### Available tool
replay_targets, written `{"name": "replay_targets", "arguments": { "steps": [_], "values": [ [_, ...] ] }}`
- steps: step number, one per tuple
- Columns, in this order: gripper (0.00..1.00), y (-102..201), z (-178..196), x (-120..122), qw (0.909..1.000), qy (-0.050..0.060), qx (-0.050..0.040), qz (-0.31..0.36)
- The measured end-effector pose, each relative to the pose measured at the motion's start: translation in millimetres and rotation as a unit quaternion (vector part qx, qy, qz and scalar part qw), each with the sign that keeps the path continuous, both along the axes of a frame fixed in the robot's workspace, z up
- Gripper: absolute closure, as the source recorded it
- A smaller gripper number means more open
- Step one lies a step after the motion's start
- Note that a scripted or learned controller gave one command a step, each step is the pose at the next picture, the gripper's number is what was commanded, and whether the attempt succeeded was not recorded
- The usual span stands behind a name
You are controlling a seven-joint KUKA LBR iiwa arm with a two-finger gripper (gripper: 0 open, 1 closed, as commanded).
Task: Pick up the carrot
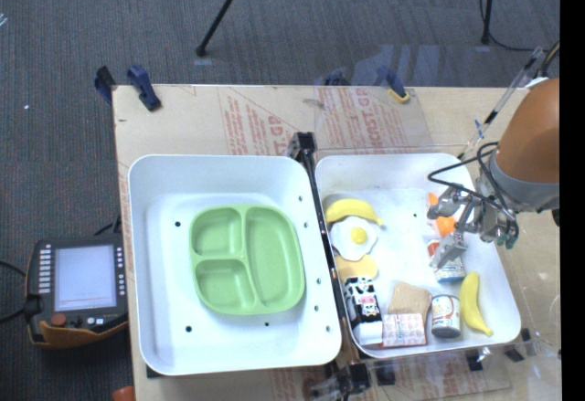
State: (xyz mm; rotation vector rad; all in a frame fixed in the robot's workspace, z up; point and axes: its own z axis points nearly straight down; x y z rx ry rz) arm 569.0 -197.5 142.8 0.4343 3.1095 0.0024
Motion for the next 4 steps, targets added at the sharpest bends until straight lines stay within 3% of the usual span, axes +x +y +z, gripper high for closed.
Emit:
{"name": "replay_targets", "arguments": {
  "steps": [1, 2, 3, 4],
  "values": [
    [0.00, -13.7, -56.0, 40.0, 0.9943, 0.001, 0.0004, -0.106],
    [1.00, -12.5, -43.1, 43.0, 0.9946, -0.003, 0.0002, -0.104],
    [1.00, 76.0, 48.1, 52.9, 0.9964, -0.005, 0.0009, -0.084],
    [1.00, 22.2, -32.8, 51.2, 0.9996, 0.002, 0.0000, 0.027]
  ]
}}
